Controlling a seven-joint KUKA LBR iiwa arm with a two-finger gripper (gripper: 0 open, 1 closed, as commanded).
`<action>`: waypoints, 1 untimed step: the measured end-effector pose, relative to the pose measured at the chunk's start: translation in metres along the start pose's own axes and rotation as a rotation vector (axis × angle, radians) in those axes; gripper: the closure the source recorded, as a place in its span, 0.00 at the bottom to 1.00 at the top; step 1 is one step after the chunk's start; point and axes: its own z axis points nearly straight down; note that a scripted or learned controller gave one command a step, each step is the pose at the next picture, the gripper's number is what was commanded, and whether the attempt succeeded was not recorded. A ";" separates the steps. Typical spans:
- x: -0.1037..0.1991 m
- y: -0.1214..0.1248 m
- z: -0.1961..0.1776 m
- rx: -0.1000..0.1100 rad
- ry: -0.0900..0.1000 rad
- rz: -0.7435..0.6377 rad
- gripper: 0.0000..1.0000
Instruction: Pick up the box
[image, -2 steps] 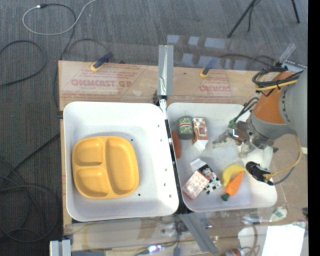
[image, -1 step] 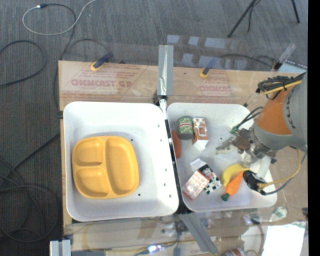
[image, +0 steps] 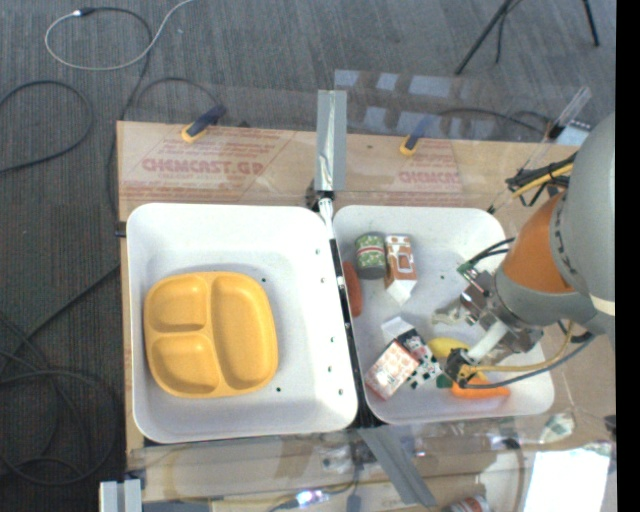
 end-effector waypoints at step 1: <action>-0.021 -0.011 0.000 0.001 0.003 0.247 0.00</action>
